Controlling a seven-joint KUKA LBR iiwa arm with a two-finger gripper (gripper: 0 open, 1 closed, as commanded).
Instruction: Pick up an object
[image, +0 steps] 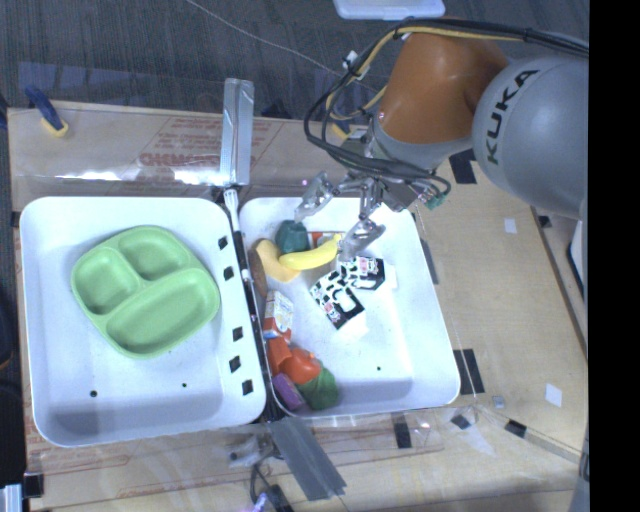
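The arm leans in from the right, its orange band and grey wrist hanging over the far edge of the right bin (425, 330). The gripper (340, 205) sits low over the far part of that bin with its two fingers spread wide apart: one finger ends by a dark green object (292, 237), the other comes down by the right tip of the banana (305, 259). Nothing is caught between them, so as I read it the gripper is open and empty.

The likely target lies right under it. The banana rests in the far left part of the right bin, curving between the green object and a black-and-white patterned packet (345, 288) just to its near right. A tan, bread-like piece (262, 268) leans along the bin's left wall beside the banana. In the near left corner there is a jumble of toy food, orange, green and purple (300, 378).

The left bin (50, 330) holds a green divided plate (147, 290), well apart from the action.

So the pick looks barely begun: the reach is made, the fingers are spread over the banana, but closing and lifting are both left to do, and no object has left the bin.
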